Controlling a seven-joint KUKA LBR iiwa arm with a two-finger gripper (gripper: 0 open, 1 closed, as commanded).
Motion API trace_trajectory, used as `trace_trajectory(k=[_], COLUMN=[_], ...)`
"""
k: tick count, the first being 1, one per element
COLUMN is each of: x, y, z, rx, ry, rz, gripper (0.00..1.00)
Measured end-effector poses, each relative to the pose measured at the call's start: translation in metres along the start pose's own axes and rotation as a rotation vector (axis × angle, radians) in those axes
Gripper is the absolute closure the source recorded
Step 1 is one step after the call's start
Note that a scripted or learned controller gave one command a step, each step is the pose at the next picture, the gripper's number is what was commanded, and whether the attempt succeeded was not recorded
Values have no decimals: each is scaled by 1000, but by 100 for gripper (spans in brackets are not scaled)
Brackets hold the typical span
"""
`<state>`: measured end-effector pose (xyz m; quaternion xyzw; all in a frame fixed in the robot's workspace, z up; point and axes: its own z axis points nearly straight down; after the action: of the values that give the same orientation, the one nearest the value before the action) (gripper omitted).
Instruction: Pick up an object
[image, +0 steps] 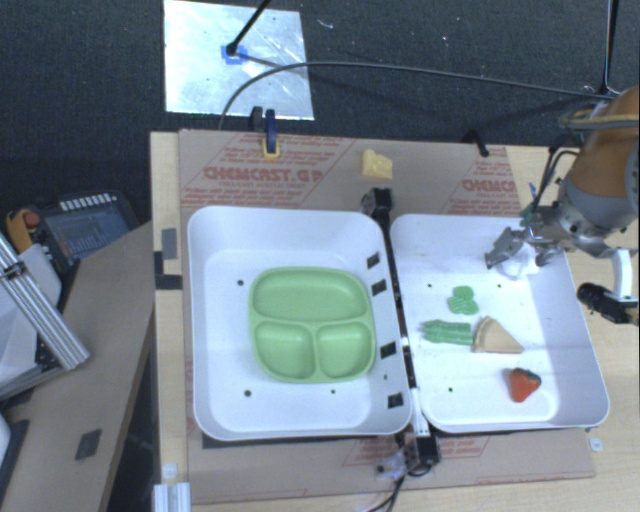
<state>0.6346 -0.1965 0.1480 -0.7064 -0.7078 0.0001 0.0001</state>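
The right bin (565, 330) holds several toy foods. A small round green piece (461, 299) lies near its middle, with a long green piece (446, 333) just below it and a tan wedge (495, 337) touching that piece's right end. A red strawberry (523, 384) sits near the front right. My gripper (517, 252) hangs over the bin's back right part, above and to the right of the round green piece and apart from all the foods. Nothing shows in its grasp.
A green three-part plate (308, 325) lies in the left bin (215, 300). A yellow chunk (377, 164) rests on the board behind the bins, near a yellow and blue clamp (268, 132). Black clips join the bins along the middle wall (392, 300).
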Motion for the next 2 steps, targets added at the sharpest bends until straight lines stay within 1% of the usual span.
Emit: trace_trajectory(k=[1, 2], x=[9, 8], y=[-3, -2], z=[46, 33], rx=[1, -5], ry=[1, -2], rz=[-2, -4], gripper=[0, 100])
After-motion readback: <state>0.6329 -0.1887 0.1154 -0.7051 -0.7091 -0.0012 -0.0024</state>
